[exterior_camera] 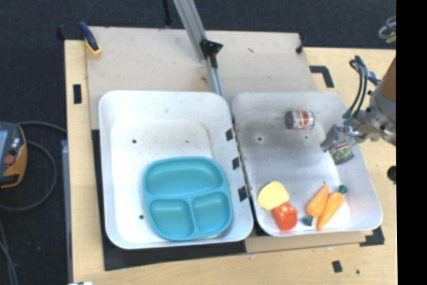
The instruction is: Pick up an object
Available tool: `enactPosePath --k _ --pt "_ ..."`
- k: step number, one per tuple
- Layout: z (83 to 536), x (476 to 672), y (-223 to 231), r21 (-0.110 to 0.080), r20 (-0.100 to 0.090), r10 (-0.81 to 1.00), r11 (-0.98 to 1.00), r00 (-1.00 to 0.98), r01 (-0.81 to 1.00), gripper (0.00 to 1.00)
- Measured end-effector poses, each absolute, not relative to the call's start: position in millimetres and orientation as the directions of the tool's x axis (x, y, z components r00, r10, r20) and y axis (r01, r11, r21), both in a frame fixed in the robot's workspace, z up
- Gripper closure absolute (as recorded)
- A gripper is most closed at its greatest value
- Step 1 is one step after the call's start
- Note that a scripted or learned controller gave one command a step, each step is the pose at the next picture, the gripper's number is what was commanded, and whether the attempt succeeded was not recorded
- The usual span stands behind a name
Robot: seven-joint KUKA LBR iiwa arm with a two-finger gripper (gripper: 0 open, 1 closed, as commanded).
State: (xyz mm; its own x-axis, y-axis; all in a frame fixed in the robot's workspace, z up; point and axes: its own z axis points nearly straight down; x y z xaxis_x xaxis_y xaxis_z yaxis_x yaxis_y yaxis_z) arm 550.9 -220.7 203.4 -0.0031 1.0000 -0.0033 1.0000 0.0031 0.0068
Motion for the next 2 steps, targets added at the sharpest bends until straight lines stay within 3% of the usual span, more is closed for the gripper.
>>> enactPosePath --k 1,2 --pt "249 546.9 -224 0.007 -0.003 1.0 0.004 -0.004 1.0 1.0" --pt "259 558.7 -171 0.005 0.0 1.0 0.008 -0.008 1.0 1.0"
